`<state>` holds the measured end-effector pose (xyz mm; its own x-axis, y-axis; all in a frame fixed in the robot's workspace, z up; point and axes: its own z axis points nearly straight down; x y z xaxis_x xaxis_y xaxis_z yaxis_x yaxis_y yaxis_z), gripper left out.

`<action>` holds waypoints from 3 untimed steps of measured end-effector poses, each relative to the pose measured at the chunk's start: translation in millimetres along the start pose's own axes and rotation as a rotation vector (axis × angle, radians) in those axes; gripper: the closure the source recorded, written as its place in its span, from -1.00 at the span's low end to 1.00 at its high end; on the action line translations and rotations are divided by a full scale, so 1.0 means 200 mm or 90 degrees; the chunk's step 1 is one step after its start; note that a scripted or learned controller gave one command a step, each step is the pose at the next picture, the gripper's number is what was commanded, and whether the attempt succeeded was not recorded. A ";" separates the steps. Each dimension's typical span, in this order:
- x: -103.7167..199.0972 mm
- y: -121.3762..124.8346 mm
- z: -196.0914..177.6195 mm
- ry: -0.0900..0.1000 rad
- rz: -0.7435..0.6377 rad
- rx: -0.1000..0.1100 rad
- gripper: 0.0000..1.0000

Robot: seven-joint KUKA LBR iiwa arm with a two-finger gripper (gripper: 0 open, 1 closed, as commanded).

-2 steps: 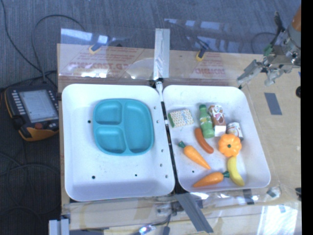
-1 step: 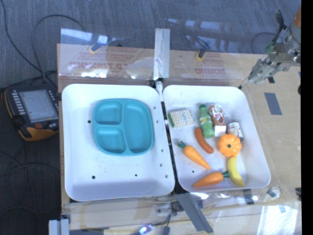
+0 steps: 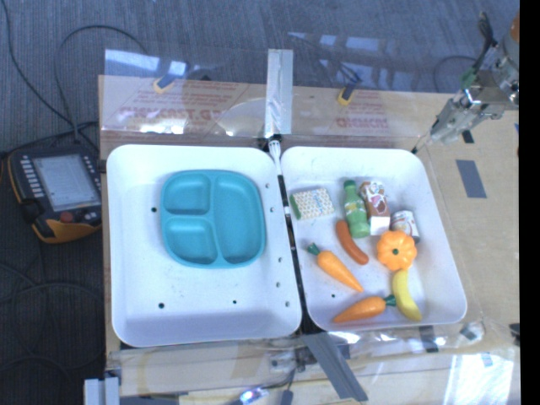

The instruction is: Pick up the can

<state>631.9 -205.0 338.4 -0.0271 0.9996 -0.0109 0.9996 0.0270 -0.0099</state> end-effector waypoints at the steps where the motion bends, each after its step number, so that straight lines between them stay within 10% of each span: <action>1: 0.00 0.00 -0.04 -0.001 0.000 0.001 1.00; 3: 0.00 0.01 -0.12 -0.003 0.000 0.003 1.00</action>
<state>634.4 -205.2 362.8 -0.0273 0.9995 -0.0157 0.9995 0.0271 -0.0154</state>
